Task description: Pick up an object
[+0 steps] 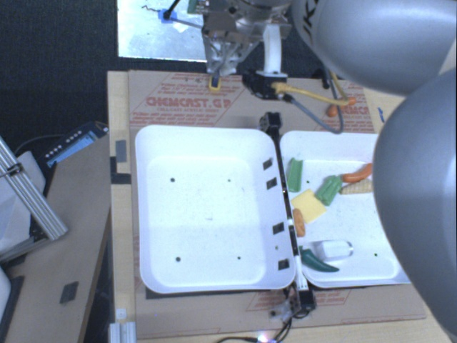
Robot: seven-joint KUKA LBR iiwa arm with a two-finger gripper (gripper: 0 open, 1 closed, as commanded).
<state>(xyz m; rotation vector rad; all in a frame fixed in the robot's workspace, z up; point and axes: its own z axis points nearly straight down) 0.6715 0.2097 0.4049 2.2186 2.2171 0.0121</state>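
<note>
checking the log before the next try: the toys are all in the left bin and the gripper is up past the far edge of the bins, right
Not quite. The camera view shows the toys, such as the yellow block and green piece, in the right bin, not the left bin. The gripper is indeed up past the bins' far edge.

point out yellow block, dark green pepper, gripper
yellow block (308,205): camera view, centre of its top face.
dark green pepper (318,264): camera view, mid-body.
gripper (221,68): camera view, between its fingertips.
</note>
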